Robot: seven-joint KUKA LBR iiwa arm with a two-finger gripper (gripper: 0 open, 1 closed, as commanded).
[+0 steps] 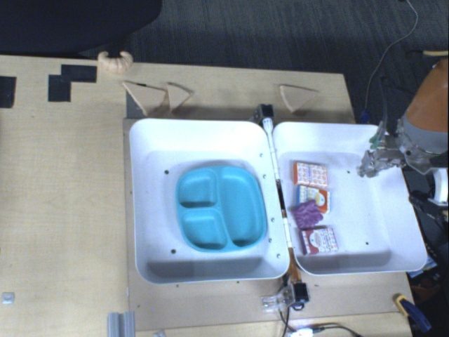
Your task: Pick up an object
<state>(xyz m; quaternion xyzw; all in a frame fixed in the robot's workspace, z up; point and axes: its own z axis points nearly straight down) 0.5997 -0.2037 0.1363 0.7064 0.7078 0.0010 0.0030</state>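
Packets [311, 174] lie in the right bin [393, 258]; arm [428, 111] overhangs its right rim, jaws' state unclear.

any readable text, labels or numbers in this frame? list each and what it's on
None can be read.
Top red-and-white packet in the right bin: print on its face, too small and blurred.
Middle packet: orange and blue print, blurred.
Bottom red packet: white patch of print, blurred.
Purple object, blue divided tray in the left bin, and gripper: no visible marking.
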